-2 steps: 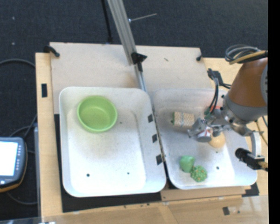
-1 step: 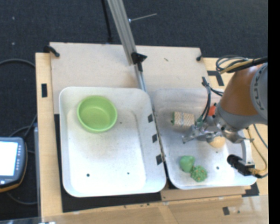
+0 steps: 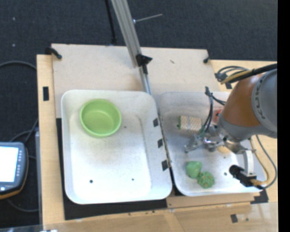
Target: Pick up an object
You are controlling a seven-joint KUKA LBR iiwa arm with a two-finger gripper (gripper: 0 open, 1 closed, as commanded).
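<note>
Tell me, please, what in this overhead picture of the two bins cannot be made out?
- Gripper, camera view: small and blurred, so whether its fingers are open or shut cannot be told.
- Right bin: its far right part is hidden under the arm.
- Two green objects and the tan block: too small to identify.
- Screen device: cut off by the left edge.

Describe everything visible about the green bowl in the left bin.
The green bowl is round, light lime green, plastic-looking, with a smooth rim and a shallow hollow with nothing visible inside. It sits upright, mouth up, on the floor of the left bin, in its far-left part. Nothing else touches it; the tool is over the right bin.
</note>
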